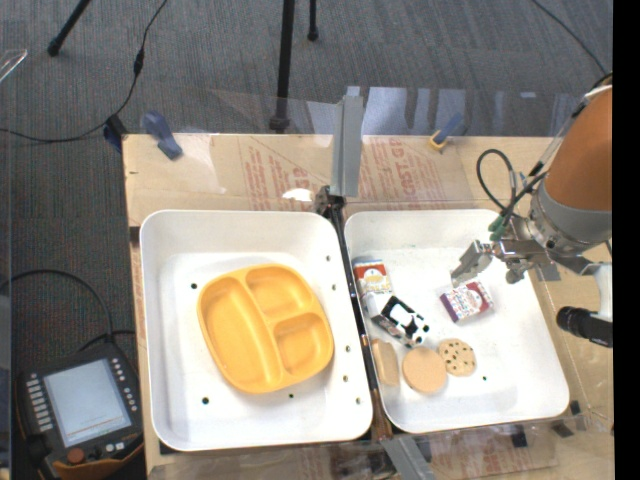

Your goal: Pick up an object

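Note:
Several small items lie in the right bin (520, 388): a purple and white packet (467, 301), a red and white carton (372, 279), a black and white cow toy (404, 321), a chip cookie (456, 356), a tan round disc (424, 371) and a tan bread-like piece (385, 361). My gripper (492, 267) hangs over the right bin's upper right part, just above and slightly right of the packet. It is open, and nothing sits between its fingers.
A yellow divided plate (265, 325) lies in the left bin (170, 268). A grey post (347, 153) rises behind the divider between the bins. A black cable (490, 173) loops near the wrist. The right bin's near right floor is bare.

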You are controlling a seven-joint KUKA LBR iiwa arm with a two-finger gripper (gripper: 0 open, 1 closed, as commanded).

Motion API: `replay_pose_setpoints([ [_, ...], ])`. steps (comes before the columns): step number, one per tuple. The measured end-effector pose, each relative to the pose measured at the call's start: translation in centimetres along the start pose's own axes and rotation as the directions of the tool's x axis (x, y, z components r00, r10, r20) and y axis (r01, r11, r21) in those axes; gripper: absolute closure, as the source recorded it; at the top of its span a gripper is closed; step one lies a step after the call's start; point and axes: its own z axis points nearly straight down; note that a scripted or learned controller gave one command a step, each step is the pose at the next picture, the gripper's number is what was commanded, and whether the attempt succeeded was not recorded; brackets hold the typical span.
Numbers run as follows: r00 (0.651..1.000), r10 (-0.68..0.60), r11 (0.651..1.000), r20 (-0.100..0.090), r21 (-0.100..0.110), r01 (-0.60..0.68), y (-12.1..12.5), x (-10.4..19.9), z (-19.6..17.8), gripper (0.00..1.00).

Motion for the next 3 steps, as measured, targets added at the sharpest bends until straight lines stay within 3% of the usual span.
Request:
replay_pose_setpoints([
  [1,1.0,-0.011,1.0,0.003,-0.013,0.011,2.0,-3.7,13.2,0.0],
  [2,1.0,-0.005,1.0,0.003,-0.015,0.005,2.1,-3.9,12.2,1.0],
  [3,1.0,-0.004,1.0,0.003,-0.015,0.004,2.1,-3.9,12.2,0.0],
])
